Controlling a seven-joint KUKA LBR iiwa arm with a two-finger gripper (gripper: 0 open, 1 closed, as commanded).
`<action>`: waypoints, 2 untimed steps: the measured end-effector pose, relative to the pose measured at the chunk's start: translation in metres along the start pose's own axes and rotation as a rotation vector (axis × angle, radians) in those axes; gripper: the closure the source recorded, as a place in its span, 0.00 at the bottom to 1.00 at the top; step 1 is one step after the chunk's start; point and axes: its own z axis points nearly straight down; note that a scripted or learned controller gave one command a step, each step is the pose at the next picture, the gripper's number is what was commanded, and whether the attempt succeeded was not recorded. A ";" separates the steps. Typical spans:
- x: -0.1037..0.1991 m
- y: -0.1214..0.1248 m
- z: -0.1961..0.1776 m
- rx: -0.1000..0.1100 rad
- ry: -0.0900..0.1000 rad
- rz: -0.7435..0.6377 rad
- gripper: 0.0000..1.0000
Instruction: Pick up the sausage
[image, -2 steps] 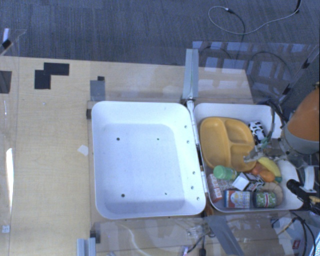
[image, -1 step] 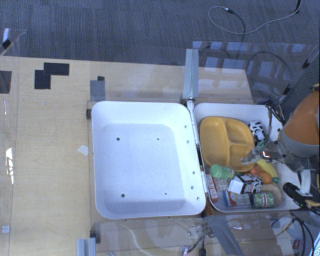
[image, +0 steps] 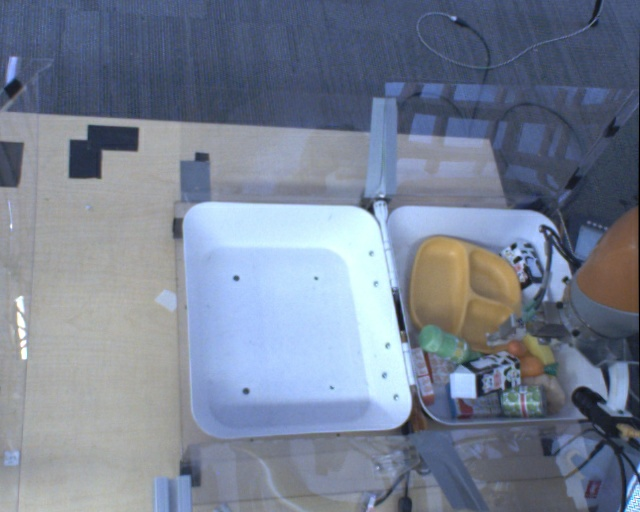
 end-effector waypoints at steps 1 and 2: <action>0.000 0.000 0.000 0.000 0.000 0.000 0.00; 0.002 0.005 -0.014 -0.011 0.000 -0.005 1.00</action>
